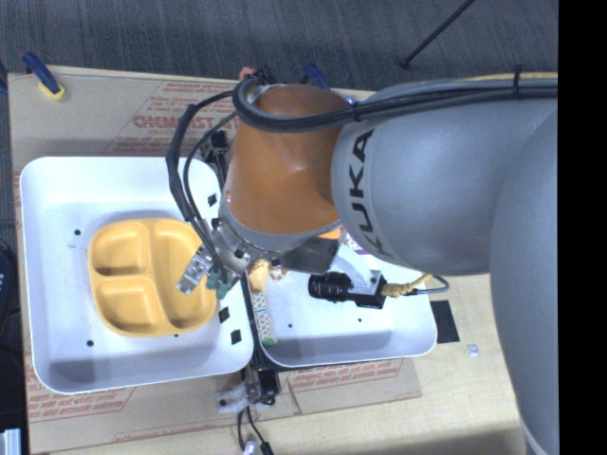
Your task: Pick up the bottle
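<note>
My gripper [205, 275] hangs low over the right edge of the left bin [47, 254], just above the rim of a yellow divided tray [142, 278]. The big grey arm with its orange band covers most of the right bin [379, 335]. A small orange and yellow object [260, 273] peeks out from under the wrist, at the left end of the right bin. I cannot make out what it is, and nothing shows plainly between the gripper's tips.
The yellow tray fills the middle of the left bin, with bare white floor around it. A thin patterned strip [265, 326] lies along the wall between the two bins. Cardboard [142, 112] lines the bench under the bins.
</note>
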### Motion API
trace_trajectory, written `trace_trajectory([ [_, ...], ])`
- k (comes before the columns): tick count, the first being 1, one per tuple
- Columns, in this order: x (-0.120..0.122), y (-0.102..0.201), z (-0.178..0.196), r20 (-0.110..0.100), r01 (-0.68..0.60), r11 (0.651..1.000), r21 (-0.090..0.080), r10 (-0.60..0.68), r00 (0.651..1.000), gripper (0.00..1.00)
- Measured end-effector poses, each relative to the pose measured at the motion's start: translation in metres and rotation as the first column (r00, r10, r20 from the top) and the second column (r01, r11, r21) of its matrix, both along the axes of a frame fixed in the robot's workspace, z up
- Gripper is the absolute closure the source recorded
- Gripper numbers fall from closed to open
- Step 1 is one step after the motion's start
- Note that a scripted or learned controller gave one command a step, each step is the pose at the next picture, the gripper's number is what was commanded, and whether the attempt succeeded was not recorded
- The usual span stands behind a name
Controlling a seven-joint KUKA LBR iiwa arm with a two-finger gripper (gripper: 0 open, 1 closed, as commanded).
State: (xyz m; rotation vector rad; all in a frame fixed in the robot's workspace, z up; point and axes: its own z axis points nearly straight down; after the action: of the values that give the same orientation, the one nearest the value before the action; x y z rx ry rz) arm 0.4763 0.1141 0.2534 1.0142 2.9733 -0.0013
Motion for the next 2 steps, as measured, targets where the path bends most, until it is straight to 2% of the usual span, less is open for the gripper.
trace_trajectory([
  [1, 0.0, 0.054, 0.013, -0.001, 0.329, 0.944, -0.001, -0.329, 0.944, 1.0],
  [2, 0.0, 0.075, 0.02, 0.0, 0.565, 0.825, -0.001, -0.565, 0.825, 1.0],
])
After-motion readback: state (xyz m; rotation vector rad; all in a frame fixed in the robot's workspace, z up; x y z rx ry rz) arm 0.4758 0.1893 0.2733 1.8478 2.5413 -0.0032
